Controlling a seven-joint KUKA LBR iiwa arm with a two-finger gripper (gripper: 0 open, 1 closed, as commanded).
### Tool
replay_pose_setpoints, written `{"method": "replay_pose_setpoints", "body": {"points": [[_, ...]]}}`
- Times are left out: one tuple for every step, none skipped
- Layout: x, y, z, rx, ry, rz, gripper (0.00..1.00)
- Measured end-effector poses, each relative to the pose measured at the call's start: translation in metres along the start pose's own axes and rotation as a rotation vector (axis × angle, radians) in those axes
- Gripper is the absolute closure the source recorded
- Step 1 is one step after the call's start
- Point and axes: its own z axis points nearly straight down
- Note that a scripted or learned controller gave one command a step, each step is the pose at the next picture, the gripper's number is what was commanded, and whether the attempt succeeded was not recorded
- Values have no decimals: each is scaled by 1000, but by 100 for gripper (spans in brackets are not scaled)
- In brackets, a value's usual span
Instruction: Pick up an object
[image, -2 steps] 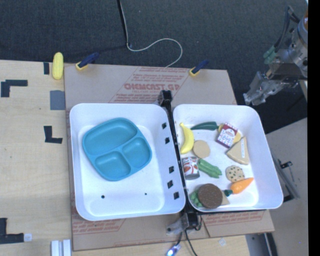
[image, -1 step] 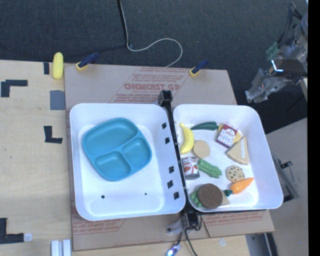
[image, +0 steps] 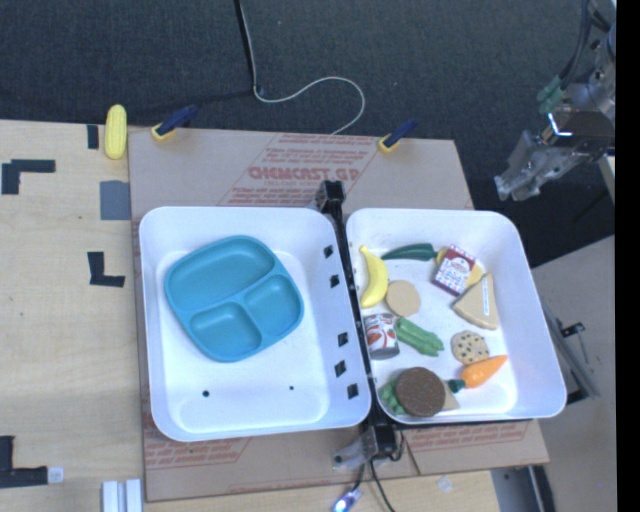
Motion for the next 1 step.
{"method": "replay_pose_setpoints", "body": {"points": [[0,0,-10,0,-1,-1,100]]}}
